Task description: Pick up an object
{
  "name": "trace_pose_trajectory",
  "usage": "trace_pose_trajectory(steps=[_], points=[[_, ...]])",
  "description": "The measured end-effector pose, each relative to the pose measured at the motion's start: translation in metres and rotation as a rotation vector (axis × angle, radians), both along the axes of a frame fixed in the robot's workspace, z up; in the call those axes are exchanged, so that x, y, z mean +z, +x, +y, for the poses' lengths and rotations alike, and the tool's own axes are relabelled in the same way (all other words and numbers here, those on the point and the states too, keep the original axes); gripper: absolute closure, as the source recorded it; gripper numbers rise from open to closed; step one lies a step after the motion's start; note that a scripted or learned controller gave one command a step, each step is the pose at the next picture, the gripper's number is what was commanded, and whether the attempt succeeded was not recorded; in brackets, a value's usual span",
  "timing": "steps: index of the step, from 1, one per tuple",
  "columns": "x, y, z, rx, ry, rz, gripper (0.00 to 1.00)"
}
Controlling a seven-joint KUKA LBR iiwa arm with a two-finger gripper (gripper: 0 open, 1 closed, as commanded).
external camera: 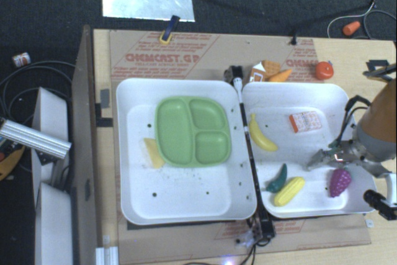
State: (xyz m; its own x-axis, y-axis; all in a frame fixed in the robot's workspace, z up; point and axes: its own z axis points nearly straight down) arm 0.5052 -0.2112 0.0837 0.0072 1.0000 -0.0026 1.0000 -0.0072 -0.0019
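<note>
Purple grape cluster — small, knobbly toy bunch, dark violet, broad at the top and tapering toward the bottom. Lies at the lower right of the frame, on the floor of the right bin, close to that bin's right wall. Sits apart from the other pieces in there.

Gripper just above and a little left of the grapes, low over the bin floor, reaching in from the right edge of the frame beneath the grey wrist and orange band. Whether the claw is spread or closed — cannot tell from this slant; nothing seen clamped in it.

Also in the right bin: a yellow banana near the left wall, a red-and-white packet toward the upper middle, a dark green vegetable touching a yellow corn cob at the lower left.

In the left bin, a green divided plate at centre, with a pale yellow piece tucked against its left edge.
</note>
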Motion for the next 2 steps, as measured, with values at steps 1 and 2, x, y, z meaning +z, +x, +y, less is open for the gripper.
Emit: trace_pose_trajectory(steps=[1, 2], points=[[0.069, 0.076, 0.083, 0.022, 0.004, -0.015, 0.00], [0.011, 0.081, 0.124, 0.011, -0.007, -0.008, 0.00]])
